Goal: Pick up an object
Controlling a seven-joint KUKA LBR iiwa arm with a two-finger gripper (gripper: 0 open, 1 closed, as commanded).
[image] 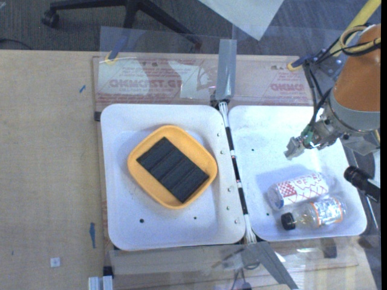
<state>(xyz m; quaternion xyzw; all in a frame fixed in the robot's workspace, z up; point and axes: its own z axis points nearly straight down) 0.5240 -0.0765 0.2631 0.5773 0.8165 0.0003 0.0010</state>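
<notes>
Grey arm's jaws [294, 148] hover over right bin [260, 132]; their opening unclear; can [297, 190] and bottle [314, 213] below.

Bright, even overhead light, soft shadows, glare on the white bins [115, 125], slightly soft focus

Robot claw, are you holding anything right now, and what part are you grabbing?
Nothing is held. The gripper hangs over bare floor of the right bin, above the can and the bottle lying there.
</notes>
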